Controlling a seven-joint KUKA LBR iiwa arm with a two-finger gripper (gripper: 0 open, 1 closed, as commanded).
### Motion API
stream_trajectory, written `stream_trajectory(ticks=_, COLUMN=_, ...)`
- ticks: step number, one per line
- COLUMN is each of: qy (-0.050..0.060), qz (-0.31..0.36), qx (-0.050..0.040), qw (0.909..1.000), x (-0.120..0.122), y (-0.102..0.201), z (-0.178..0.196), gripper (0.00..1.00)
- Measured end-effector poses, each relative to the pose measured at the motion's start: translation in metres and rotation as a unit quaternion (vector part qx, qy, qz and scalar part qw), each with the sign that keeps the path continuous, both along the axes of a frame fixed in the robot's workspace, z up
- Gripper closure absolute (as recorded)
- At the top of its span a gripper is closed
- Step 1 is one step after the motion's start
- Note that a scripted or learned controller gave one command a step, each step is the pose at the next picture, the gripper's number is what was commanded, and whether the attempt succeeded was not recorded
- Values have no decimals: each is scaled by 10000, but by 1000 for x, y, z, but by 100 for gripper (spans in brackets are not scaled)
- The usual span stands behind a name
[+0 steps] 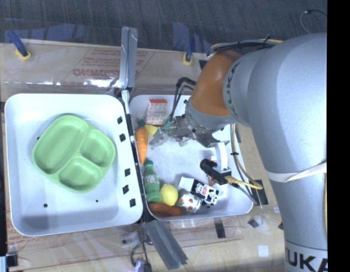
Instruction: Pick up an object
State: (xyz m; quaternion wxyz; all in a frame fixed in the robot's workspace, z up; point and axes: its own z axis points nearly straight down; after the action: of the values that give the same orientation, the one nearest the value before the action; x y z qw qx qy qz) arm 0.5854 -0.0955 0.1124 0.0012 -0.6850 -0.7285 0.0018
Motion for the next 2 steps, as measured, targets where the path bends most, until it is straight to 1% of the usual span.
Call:
stream_trajectory(ticks=1, qy=31, qz=-205, qx=12, qw=9998, x=70, y=-3, z=-19, gripper=0)
stream_trajectory(ticks=2, qy=151, qz=-180, qx=4, qw=9997, x=65, y=-4, z=-13, gripper=100)
